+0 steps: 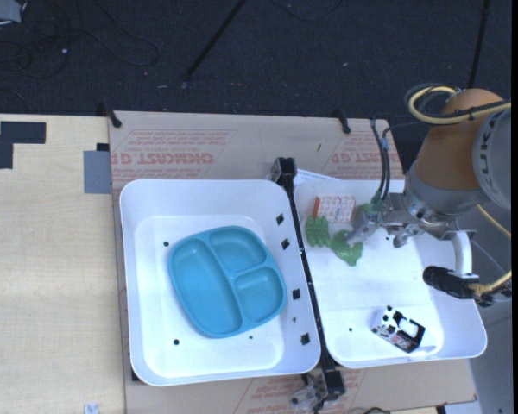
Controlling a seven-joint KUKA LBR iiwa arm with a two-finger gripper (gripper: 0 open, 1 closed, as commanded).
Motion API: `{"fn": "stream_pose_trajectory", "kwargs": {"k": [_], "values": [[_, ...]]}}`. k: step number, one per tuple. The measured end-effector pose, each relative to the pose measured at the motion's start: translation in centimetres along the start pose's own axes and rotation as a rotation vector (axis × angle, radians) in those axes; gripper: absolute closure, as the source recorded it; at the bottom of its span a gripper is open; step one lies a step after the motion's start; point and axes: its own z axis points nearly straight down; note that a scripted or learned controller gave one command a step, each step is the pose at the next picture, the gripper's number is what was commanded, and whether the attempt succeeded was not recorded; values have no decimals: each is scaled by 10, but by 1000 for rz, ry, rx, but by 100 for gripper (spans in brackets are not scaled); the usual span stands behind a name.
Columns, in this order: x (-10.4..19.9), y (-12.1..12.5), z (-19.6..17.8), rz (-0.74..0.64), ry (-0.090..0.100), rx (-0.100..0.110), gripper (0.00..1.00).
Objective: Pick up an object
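In the right bin lie a green toy, a small white-and-pink box behind it, and a black-and-white object near the front. My gripper reaches in from the right and hangs low at the green toy's right end. The grey arm with its orange band rises behind it. I cannot tell whether the green toy sits between the fingers.
The left bin holds a blue divided plate. A black divider runs between the two bins. Cardboard lies under both bins, and the wooden bench top stretches to the left.
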Motion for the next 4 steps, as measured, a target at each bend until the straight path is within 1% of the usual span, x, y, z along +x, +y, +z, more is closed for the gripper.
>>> {"fn": "stream_pose_trajectory", "kwargs": {"k": [1,2,3,4], "values": [[-7,-3,61,1,0,0,0],[-9,-2,47,6,-1,-3,100],[-8,-3,5,5,-2,-9,100],[1,-5,-52,-1,-2,-10,100]]}}
